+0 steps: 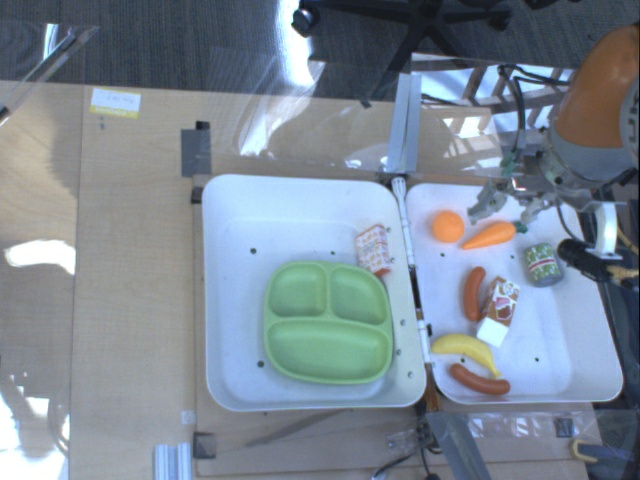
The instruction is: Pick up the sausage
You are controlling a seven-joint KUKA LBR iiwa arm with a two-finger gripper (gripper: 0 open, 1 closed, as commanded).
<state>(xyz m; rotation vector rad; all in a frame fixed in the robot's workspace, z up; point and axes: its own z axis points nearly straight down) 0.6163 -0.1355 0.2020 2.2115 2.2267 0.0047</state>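
Two reddish-brown sausages lie in the right bin [590,368]. One sausage [473,293] stands lengthwise near the bin's middle left, and a second sausage [480,379] lies along the front edge below a banana [465,347]. My gripper [508,208] hangs over the bin's far end, above an orange carrot [488,235]. It is well behind both sausages. Its fingers are spread open, and I see nothing held between them.
An orange ball [448,227] sits left of the carrot. A green can [541,264] lies at the right, and a red and white carton [499,306] is beside the upright sausage. The left bin [230,268] holds a green divided plate [328,321] and a small carton [374,248].
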